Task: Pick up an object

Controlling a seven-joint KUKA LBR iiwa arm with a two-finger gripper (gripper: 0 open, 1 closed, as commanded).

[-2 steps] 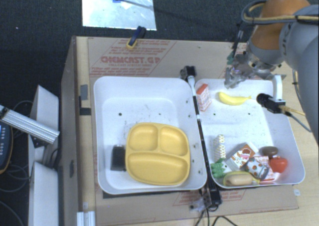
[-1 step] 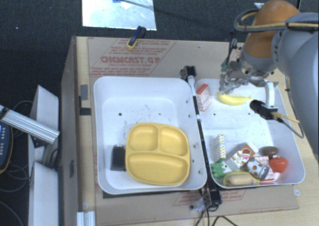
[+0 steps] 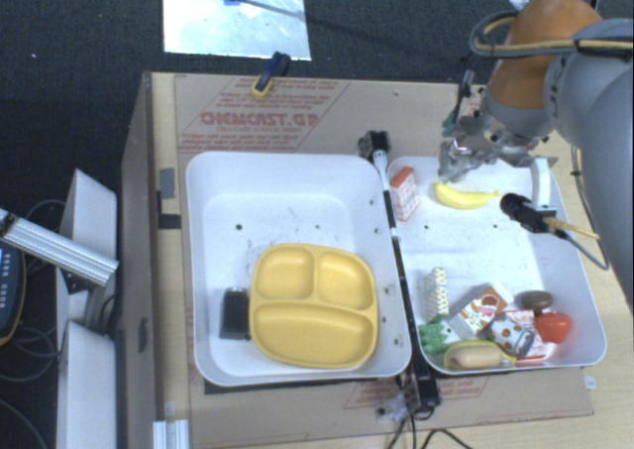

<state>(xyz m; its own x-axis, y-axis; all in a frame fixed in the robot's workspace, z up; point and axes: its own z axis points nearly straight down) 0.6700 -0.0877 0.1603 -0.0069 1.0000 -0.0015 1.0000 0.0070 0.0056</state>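
A yellow banana (image 3: 466, 197) lies at the back of the right bin (image 3: 495, 259). My gripper (image 3: 458, 168) hangs just above and behind the banana's left end, close to the bin's back wall. A small red and white carton (image 3: 403, 192) stands left of the banana against the divider. At the front of the right bin, several toy foods are piled together: a striped white piece (image 3: 436, 291), a colourful box (image 3: 482, 310), a brown piece (image 3: 535, 300), a red tomato (image 3: 555, 326) and a tan bun (image 3: 474, 355).
The left bin (image 3: 287, 209) holds a yellow divided plate (image 3: 315, 303) and a black block (image 3: 235, 313) beside it at the front left. The grey arm (image 3: 584, 70) comes in from the upper right over the right bin's back corner.
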